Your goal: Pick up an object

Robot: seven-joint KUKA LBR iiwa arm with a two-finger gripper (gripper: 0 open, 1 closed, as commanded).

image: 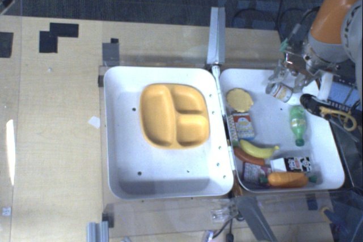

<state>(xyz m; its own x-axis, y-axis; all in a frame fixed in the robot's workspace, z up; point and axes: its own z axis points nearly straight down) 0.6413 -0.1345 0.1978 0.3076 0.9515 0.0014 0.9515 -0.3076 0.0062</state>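
yellow tray (173, 115), green bottle (298, 124), yellow banana (258, 150), orange carrot (287, 179)

Left bin (113, 139): yellow tray (173, 114) fills the middle, bare floor all round it.
Right bin (338, 170): clutter hugs the left wall and front; green bottle (298, 124) right of centre, bare floor between it and the clutter.

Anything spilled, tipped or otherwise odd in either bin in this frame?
Nothing looks spilled or damaged. The yellow divided tray sits flat in the left bin. In the right bin, the toy foods crowd its left and near sides, the banana overlapping neighbours, and the green bottle lies on its side. The end effector is above the bin's far side.
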